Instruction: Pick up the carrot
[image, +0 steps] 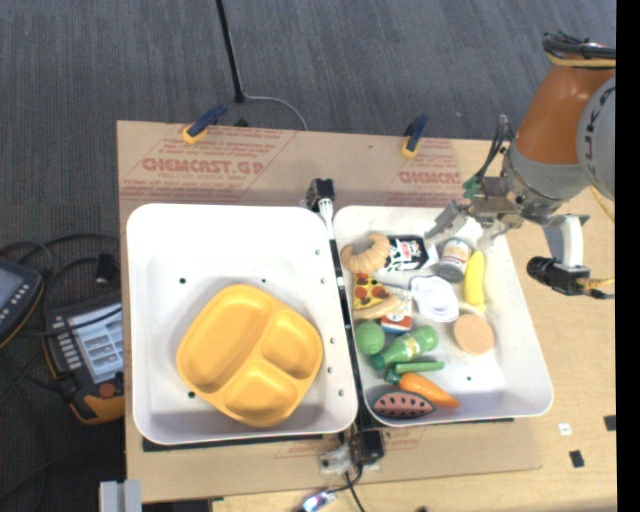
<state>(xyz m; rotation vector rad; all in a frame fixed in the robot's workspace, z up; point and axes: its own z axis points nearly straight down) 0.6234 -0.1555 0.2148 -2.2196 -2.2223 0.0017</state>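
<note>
Two white bins (150, 300) sit on cardboard (200, 165) over grey carpet (100, 60); gripper (468, 215) spread wide, holding nothing

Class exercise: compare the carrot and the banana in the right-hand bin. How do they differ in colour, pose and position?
The carrot is orange with a green top; the banana is plain yellow. The carrot lies slantwise near the bin's front, while the banana lies lengthwise toward the back, close under the gripper. Both are long, slim toy foods lying flat in the right bin.
</note>
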